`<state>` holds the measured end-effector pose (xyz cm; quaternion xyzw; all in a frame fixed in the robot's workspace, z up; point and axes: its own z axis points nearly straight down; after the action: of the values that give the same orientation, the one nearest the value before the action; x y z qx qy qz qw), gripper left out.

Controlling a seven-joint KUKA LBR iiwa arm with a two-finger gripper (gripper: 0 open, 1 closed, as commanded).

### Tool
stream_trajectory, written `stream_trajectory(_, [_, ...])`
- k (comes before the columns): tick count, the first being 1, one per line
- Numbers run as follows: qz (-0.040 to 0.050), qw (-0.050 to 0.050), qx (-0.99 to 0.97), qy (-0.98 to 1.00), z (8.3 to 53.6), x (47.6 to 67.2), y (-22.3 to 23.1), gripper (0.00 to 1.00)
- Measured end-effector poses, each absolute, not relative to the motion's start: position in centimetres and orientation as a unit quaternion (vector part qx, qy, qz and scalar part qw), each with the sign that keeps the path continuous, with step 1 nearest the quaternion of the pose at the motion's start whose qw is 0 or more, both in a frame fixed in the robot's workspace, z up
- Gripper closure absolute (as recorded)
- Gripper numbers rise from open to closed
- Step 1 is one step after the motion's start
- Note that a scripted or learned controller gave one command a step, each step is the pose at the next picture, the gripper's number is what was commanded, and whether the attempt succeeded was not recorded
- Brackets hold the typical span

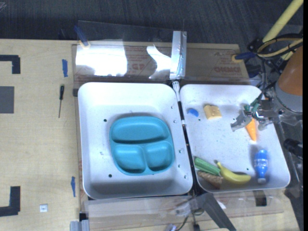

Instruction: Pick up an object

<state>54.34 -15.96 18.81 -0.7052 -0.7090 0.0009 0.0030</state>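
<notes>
Camera view, as I read it: the left bin (91, 105) holds a blue divided tray (142, 144). The right bin (226, 93) carries a banana (233, 175), a blue bottle (260, 163), a yellow block (212, 111) and an orange carrot (251, 129). My gripper (250, 117) sits over that carrot; I cannot tell its finger state.

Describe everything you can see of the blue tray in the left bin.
The blue tray is a rounded, smooth, plastic-looking dish in turquoise. Raised ridges split it into three compartments: one long one at the far side, two smaller ones at the near side. It lies flat, open side up, on the floor of the left bin, roughly in the middle, apart from the walls.
</notes>
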Motion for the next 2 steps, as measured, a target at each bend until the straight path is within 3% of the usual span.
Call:
stream_trajectory(1, [-0.0026, 0.0, -0.679, -0.734, 9.8, 57.4, -18.5, 0.0])
stream_trajectory(2, [-0.0038, 0.016, -0.722, -0.692, 9.1, 61.2, -18.7, 0.0])
